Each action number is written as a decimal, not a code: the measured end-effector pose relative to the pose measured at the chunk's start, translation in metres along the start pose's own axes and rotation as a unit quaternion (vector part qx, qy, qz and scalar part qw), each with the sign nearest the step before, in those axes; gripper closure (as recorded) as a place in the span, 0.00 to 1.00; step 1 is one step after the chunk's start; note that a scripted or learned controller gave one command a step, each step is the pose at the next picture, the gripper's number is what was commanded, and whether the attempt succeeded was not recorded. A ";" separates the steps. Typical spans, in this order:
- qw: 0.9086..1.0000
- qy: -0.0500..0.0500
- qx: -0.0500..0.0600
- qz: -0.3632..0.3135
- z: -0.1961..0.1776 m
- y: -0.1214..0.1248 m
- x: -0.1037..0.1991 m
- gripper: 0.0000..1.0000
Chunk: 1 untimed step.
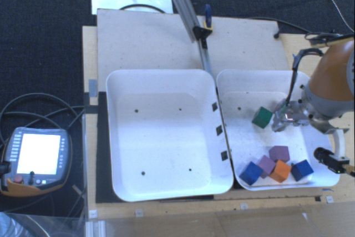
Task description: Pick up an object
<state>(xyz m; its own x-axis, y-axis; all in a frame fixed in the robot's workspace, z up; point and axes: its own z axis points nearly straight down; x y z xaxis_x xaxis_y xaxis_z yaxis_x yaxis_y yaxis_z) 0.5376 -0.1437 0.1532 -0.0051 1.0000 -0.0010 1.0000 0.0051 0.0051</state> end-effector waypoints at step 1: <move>1.000 0.000 -0.001 -0.001 -0.047 0.003 0.007 1.00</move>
<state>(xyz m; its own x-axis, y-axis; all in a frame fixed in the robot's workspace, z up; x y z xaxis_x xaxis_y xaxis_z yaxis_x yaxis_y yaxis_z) 0.5407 -0.1362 0.2000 -0.0064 1.0000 -0.0014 1.0000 0.0065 0.0070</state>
